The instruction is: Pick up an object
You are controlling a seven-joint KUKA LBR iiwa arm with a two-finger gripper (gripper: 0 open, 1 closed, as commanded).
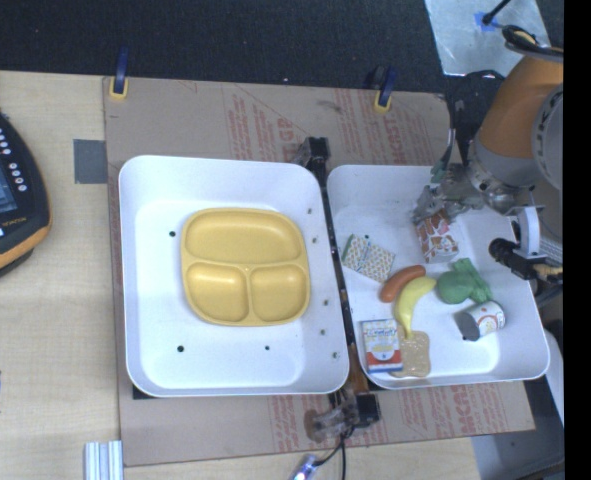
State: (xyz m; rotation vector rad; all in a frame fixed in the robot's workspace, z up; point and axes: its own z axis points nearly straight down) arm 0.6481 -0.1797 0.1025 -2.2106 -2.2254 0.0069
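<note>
At the upper right of the frame, I am working the gripper [443,200] down over the red-and-white packet [436,236], reaching to grasp; I cannot tell its state, and next comes a clean lift.

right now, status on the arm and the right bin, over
Gripper low in the right bin, over the red-and-white packet; grasp unconfirmed. Banana, green toy, can crowded close by. Yellow tray in left bin.

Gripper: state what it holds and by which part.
Cannot be told. The gripper sits low in the right bin, right at the top of a red-and-white packet, but a hold on it isn't visible.
</note>
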